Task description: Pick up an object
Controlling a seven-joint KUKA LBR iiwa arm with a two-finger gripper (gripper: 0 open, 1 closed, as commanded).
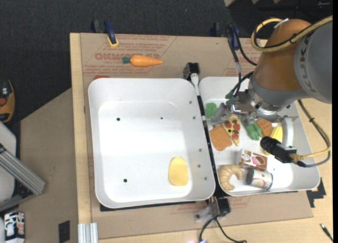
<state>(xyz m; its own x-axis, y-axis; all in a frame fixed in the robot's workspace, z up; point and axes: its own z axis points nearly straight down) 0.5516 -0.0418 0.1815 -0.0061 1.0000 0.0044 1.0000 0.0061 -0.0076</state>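
Although no single target is named by the task, the likeliest candidates are clustered in the right bin (303, 176), directly under and around the tool (238, 109). A pizza slice (232, 129) is seen just below the tool, with a slice of toast (220, 139) touching it on the far side from the arm. A green leafy piece (212, 111) lies just beside the tool, toward the divider between the bins, and another green piece (253, 130) with an orange item (264, 127) sits under the wrist. Farther out from the tool, a croissant (230, 176), a small carton (252, 159) and a can (260, 179) are gathered near the bin's front wall. A yellow oval piece (178, 171) rests well apart, in the left bin (105, 131), and a carrot (142, 61) lies on the worktop (79, 67) beyond both bins.

Whether the tool is released or clenched cannot be told, since it is largely hidden by the wrist, and nothing can be confirmed as being gripped.

Several failures may be expected from here. Because the food pieces are packed so closely, two could be caught together, or a neighbour could be nudged aside. Flat items such as the pizza slice and toast offer little edge and could slip free. The bin wall near the divider could also be struck during descent.
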